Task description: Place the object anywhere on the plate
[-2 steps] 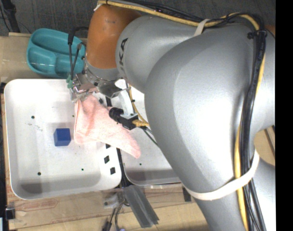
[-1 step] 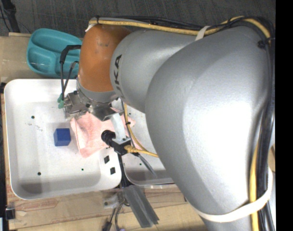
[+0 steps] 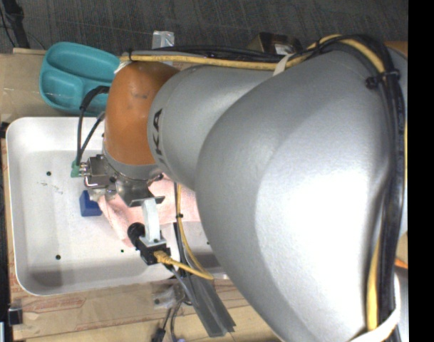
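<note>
At the far left we see the wooden bench (image 3: 3, 70) edge, and on it, toward the back, a teal plastic object (image 3: 70, 73) with a rounded, padded shape, lying just outside the bin's far rim. Next comes the left white bin (image 3: 31, 191), its floor mostly bare on this side, with a few small dark specks on it.

Moving right across the bin floor, we find a small blue block (image 3: 89, 205), the only loose piece we can make out. It lies just beside the left edge of a pink plate (image 3: 120, 216); whether it touches or overlaps that edge we cannot tell. Its long axis seems to run roughly toward and away from us, but the piece is small and partly hidden, so we cannot be sure of it.

Right above the plate stands the gripper (image 3: 106, 180), a metal block with a small green part on its left. Black cables loop down to it from the orange band (image 3: 135, 120). We cannot tell how the claw is set, since the wrist covers it.

A white bracket and a yellow cable (image 3: 184, 268) hang below the wrist. The grey arm (image 3: 288, 191) fills everything to the right, hiding most of the plate and the second bin.
</note>
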Controlling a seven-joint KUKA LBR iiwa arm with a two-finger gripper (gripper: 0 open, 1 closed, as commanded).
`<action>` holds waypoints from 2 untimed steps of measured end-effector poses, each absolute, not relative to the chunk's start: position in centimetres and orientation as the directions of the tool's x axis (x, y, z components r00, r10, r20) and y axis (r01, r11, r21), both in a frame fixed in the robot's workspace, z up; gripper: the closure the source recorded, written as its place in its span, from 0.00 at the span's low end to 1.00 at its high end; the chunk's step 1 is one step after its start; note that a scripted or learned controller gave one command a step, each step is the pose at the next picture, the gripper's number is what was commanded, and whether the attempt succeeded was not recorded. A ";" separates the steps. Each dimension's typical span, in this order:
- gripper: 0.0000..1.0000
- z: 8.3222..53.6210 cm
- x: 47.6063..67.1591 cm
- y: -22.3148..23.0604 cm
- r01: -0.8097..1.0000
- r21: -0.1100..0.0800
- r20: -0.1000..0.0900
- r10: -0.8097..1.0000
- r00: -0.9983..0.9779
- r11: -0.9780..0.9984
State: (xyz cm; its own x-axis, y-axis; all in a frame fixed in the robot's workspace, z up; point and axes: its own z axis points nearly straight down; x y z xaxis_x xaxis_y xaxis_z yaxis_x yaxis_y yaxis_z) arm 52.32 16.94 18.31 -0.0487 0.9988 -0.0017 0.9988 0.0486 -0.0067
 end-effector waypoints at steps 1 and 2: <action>1.00 19.1 54.1 8.2 1.000 -0.002 -0.001 1.000 -0.009 0.009; 1.00 16.4 54.7 17.7 0.998 -0.005 -0.001 0.998 0.062 -0.062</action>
State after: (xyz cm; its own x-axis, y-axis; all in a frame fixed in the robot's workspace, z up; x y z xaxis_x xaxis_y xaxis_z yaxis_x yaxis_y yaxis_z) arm 54.68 17.67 16.40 0.0621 0.9981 -0.0012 0.9981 -0.0622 -0.0050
